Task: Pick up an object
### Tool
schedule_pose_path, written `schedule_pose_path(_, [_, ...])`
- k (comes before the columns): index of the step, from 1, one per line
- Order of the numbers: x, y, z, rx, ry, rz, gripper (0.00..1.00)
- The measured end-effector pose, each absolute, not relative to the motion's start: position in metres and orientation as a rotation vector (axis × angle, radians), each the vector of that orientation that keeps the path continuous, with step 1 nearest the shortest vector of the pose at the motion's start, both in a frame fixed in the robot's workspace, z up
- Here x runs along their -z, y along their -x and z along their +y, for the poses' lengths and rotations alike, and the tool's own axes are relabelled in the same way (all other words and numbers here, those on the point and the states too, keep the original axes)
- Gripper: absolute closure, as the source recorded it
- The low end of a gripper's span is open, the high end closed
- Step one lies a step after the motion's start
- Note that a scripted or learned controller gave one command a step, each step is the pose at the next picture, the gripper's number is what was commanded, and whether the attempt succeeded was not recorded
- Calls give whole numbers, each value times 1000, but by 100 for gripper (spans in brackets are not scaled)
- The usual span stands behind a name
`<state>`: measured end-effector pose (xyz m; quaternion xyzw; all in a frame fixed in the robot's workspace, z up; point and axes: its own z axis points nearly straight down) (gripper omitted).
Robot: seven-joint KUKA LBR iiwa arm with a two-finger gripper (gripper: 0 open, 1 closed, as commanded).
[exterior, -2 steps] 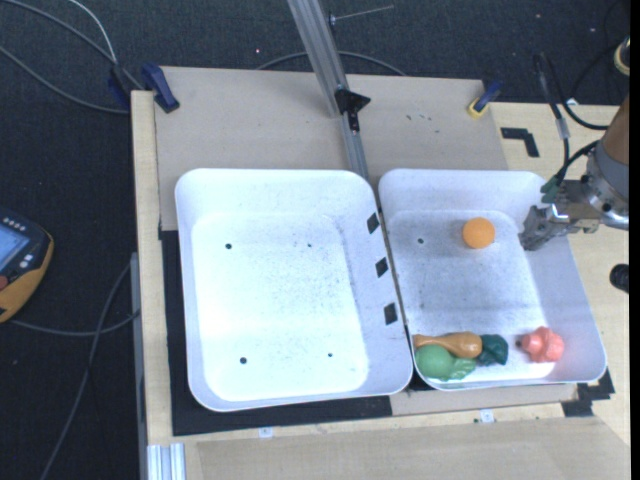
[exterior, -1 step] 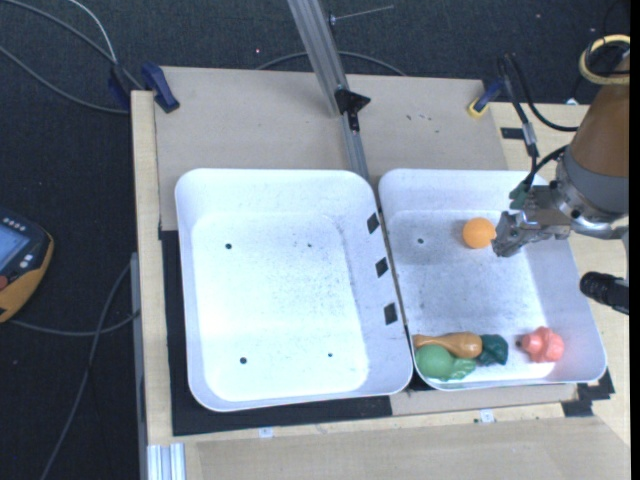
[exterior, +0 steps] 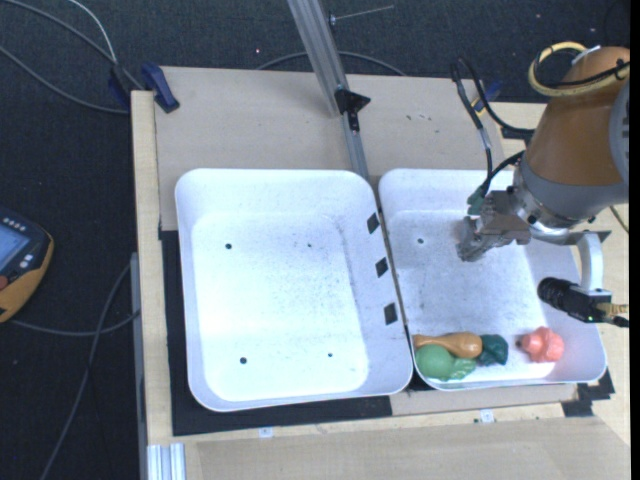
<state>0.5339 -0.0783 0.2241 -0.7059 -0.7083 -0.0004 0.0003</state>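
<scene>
Along the near wall of the right bin [exterior: 400, 193] lie three toys: a green rounded one [exterior: 440, 365], a tan pear-shaped one [exterior: 455, 344] with a dark teal piece [exterior: 493, 349] beside it, and a pink one [exterior: 541, 344] at the near right corner. My gripper [exterior: 477, 244] hangs over the middle of the right bin, well back from the toys. Nothing shows between its fingers, and the angle hides how far apart they stand.
The left bin [exterior: 200, 193] sits beside the right one, with black clips [exterior: 381, 266] on the shared edge. A metal pole [exterior: 318, 38] slants in from the top. A black cylinder [exterior: 565, 298] hangs at the arm's side above the right bin's right edge.
</scene>
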Motion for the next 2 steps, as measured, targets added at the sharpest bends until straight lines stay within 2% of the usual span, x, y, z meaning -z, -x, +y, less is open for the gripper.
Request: schedule_pose_path(2, [-244, -524, 26, 3, 2216, -2226, 100])
